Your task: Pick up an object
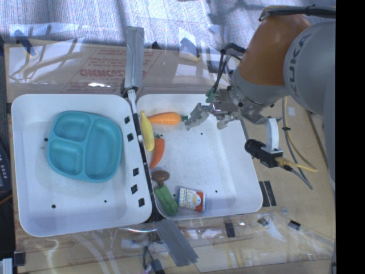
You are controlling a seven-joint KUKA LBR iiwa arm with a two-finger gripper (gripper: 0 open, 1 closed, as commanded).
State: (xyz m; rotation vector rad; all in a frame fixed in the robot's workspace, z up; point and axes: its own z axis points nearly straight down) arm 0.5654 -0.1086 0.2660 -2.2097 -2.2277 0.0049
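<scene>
A blue plate (85,145) sits mid left bin (34,210). In the right bin (239,193), a banana (147,131), carrot (164,118), pepper (158,152) and carton (190,199) hug its left and near edges. The gripper (208,119), fingers spread, hangs by the far edge, holding nothing.

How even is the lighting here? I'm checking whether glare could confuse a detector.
In the camera view, striped sunlight and reflections streak the cardboard behind the bins; the clear sheet along the near edge glints; the right bin is bright and washed out, while the teal plate and carrot read cleanly; the claw looks slightly soft.
</scene>
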